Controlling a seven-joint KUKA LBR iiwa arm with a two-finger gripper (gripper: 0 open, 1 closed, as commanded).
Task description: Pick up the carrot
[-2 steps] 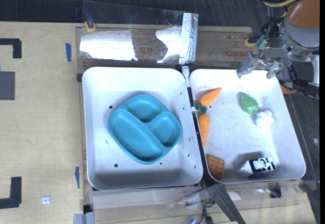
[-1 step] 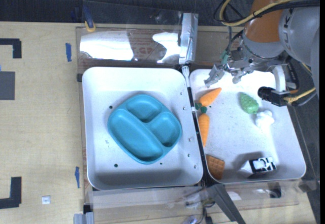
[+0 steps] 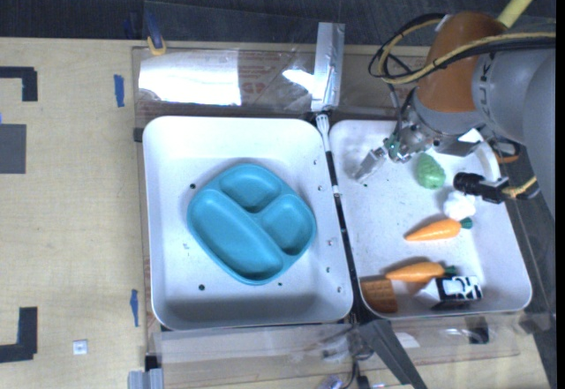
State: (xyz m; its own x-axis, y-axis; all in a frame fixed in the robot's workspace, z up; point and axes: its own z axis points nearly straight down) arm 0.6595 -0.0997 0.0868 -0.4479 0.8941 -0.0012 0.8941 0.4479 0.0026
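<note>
**Right bin — carrot loose, gripper apart from it**

Right bin (image 3: 508, 290): carrot (image 3: 433, 229) lying mid-bin, green tip rightward, touching nothing metal. Gripper (image 3: 375, 160) near the bin's upper left, well apart — fingers' state cannot be told. Left bin (image 3: 168, 290): blue divided plate (image 3: 252, 221).
</note>
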